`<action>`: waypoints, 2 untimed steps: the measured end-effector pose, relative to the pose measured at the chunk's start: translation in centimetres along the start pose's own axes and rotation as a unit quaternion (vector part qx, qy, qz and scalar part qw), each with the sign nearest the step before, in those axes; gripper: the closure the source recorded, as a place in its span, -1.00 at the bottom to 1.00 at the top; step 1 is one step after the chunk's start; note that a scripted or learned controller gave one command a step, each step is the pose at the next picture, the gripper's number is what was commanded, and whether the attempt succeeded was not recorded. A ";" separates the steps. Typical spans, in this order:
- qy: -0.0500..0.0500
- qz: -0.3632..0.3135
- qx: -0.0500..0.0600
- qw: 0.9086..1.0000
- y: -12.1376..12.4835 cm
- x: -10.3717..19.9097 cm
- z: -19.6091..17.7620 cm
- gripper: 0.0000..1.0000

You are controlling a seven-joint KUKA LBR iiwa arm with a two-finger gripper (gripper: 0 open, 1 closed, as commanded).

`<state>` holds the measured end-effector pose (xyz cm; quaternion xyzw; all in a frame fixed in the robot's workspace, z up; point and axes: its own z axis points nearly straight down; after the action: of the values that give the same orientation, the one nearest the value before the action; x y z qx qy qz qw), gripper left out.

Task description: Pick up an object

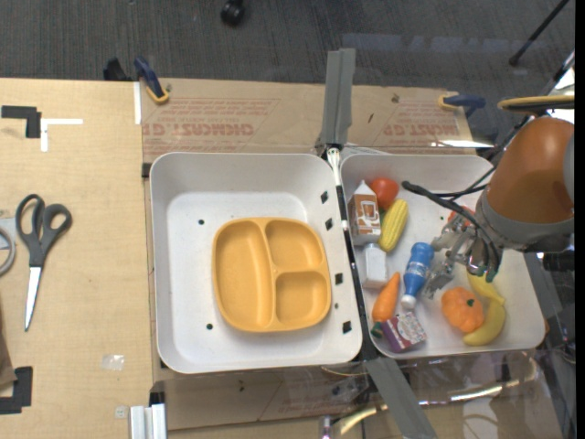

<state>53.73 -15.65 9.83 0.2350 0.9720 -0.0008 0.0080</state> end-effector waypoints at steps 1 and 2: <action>0.006 0.018 0.001 1.000 8.4 -3.3 0.6 -1.00; 0.007 0.121 0.002 0.993 1.6 -2.2 0.6 -1.00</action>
<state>56.47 -15.24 9.25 0.3511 0.9363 -0.0002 0.0009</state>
